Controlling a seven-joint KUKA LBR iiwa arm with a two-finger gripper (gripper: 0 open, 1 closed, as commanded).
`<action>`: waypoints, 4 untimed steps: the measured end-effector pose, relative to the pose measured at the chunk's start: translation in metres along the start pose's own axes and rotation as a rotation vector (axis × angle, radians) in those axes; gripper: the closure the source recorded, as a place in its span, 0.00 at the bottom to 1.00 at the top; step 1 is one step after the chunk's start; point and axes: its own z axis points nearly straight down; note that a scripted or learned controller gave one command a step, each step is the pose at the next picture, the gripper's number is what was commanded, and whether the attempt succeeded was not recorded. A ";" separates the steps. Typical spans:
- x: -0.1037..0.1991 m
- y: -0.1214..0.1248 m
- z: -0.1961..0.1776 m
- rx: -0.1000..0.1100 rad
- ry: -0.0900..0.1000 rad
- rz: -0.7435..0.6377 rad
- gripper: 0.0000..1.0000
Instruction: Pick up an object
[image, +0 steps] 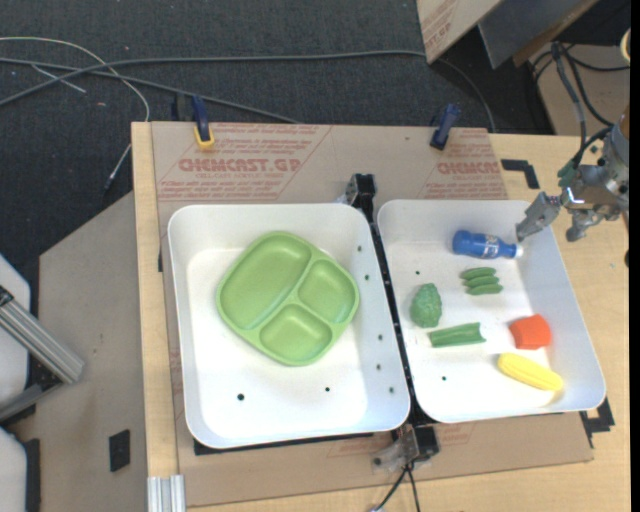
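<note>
My gripper (553, 222) hangs open over the far right corner of the right bin (590, 378), with nothing between its fingers. Just left of its left finger (530, 218) lies a blue bottle (483, 244) on its side. Further toward the front are a pair of green pea pods (482, 281), a bumpy green vegetable (427, 305), a long green stalk (457, 336), an orange block (531, 332) and a yellow banana-like piece (530, 372).
The left bin (200, 400) holds a light green divided plate (289, 297). Black clamps (361, 189) sit where the two bins meet. Cardboard lies under both bins, held by blue clips (203, 131) at the back edge.
</note>
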 end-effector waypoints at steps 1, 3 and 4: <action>0.001 0.001 -0.001 -0.003 0.000 -0.002 0.00; -0.002 -0.004 0.075 0.001 -0.001 -0.002 0.00; -0.003 -0.011 0.133 0.001 0.000 -0.001 0.00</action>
